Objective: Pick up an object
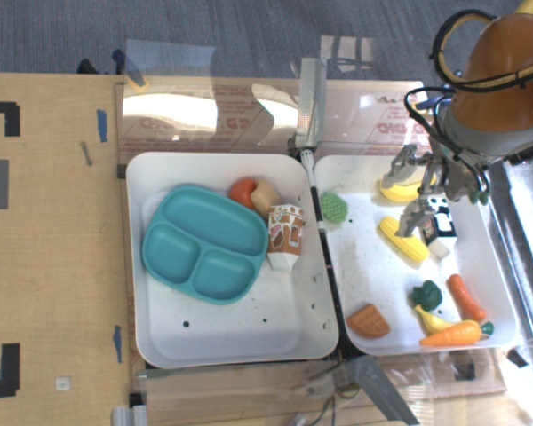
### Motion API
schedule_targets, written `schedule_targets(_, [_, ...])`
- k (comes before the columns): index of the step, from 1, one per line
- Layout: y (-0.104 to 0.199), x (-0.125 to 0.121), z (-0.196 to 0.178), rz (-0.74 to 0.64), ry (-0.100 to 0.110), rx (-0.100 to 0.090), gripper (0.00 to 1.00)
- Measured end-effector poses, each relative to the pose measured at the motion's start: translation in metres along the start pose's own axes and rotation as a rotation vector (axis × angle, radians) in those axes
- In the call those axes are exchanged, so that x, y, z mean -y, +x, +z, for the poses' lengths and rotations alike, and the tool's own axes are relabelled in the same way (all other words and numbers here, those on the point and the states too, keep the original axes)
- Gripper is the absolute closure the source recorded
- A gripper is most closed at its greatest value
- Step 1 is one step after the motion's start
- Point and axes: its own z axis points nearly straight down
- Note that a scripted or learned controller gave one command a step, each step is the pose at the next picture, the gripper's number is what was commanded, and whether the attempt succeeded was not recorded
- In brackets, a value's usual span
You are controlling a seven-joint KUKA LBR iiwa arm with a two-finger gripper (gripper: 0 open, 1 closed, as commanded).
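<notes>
Gripper [424,204] hung fingers spread, nothing between them, just above corn cob [403,240], which lay diagonally toward right bin's [360,327] near edge.

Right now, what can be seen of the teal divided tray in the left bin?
The teal tray is a rounded, plastic-looking plate with three compartments, one long and two smaller. It lies flat and turned at an angle on the floor of the left bin. An orange-red toy lies at its upper edge and a small printed carton beside its right rim.
</notes>
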Motion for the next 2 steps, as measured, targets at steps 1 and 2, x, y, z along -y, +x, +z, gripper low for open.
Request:
schedule_targets(1, [0.060,0.020,0.109,0.164,0.001,0.004,0.00])
schedule_targets(2, [0.048,0.015,0.116,0.257,0.001,0.008,0.00])
